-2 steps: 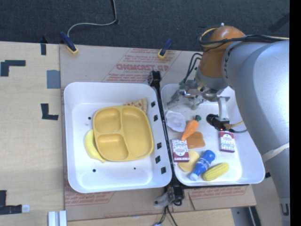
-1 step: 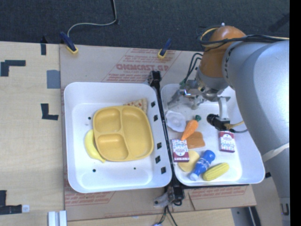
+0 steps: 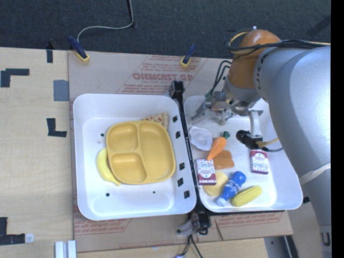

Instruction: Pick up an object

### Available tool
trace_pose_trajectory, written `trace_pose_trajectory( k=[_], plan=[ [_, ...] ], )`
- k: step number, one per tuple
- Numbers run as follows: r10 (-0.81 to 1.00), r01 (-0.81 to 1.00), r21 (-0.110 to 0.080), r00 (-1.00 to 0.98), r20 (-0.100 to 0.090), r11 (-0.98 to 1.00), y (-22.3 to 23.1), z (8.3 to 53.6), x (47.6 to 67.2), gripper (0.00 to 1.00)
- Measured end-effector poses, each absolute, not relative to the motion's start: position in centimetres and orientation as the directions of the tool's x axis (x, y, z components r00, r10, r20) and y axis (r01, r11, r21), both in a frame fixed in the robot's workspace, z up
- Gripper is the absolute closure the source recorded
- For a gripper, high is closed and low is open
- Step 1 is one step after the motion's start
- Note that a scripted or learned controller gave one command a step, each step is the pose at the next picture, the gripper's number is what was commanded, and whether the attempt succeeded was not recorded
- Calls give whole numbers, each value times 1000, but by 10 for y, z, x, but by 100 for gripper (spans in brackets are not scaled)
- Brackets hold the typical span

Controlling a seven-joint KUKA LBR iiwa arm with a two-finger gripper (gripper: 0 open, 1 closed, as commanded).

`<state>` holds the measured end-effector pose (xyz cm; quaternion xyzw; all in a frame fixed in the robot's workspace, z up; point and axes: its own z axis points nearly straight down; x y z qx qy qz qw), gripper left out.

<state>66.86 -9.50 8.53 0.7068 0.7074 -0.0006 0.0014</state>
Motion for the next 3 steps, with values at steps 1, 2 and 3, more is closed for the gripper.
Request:
trace_pose_trajectory(
  k=[1, 2, 3],
  plan=[
    [1000, 1000, 1, -1, -3, 1, -95, 85, 669, 0],
    [1000, 1000, 1, 0, -4, 0, -95, 85, 669, 0],
    [1000, 1000, 1, -1, -3, 1, -95, 85, 669, 0]
  ],
)
